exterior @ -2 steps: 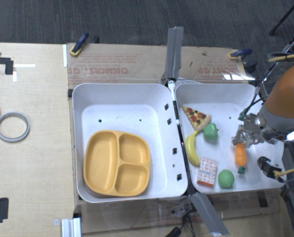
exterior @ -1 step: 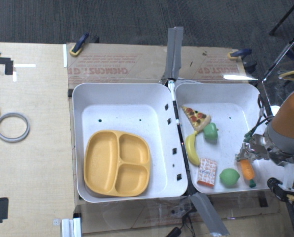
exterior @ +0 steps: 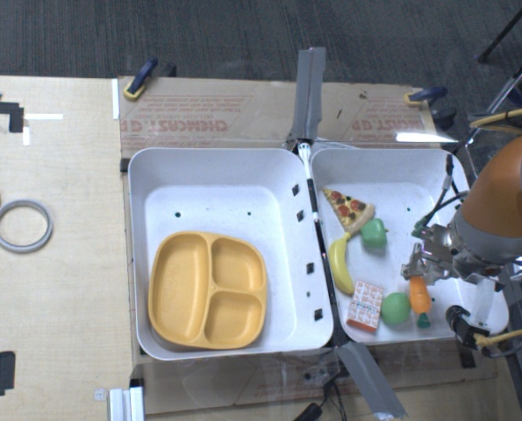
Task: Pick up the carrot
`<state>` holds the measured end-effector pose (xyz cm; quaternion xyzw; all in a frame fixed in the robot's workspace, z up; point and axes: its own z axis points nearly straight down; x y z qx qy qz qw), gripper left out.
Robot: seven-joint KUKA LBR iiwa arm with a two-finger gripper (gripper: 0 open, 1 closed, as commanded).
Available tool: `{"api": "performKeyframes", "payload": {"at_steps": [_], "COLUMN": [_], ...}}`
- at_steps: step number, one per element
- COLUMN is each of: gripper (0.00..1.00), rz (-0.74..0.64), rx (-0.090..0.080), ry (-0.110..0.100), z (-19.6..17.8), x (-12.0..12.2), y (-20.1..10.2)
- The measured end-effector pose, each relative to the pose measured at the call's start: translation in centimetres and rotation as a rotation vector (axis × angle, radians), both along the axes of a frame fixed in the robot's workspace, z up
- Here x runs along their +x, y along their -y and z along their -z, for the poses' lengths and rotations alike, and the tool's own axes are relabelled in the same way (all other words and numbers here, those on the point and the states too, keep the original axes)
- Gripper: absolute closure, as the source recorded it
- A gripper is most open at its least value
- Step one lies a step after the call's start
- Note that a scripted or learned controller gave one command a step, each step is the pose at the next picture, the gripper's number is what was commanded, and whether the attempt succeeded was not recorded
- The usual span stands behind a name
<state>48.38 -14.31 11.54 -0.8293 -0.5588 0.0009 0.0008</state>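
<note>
The carrot (exterior: 420, 296) is a small orange toy with a green tip. It is in the right bin (exterior: 392, 175) near its front right corner, tip pointing toward the front wall. My gripper (exterior: 418, 268) hangs right over the carrot's upper end, and its metal tip meets the orange body in this view. The arm's orange band and grey wrist cover the bin's right wall behind it. I cannot make out whether the carrot rests on the bin floor or is lifted.
Also in the right bin are a pizza slice (exterior: 347, 207), a green pepper (exterior: 374, 233), a banana (exterior: 339, 264), a small red-and-white box (exterior: 365, 306) and a green lime (exterior: 396, 307) touching the carrot's left side. A yellow divided plate (exterior: 209, 289) lies in the left bin (exterior: 212, 175).
</note>
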Motion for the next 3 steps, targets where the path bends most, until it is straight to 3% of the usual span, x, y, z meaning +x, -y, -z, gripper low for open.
{"api": "performKeyframes", "payload": {"at_steps": [1,2,3], "gripper": [1.0,1.0,1.0], "rz": [0.098,0.128,0.103], "rx": [-0.001,-0.002,-0.002], "ry": [-0.001,-0.001,-0.002], "z": [2.2,-9.5,-4.4], "x": [4.1,9.7,11.3], "y": [3.2,-0.7,-0.7]}}
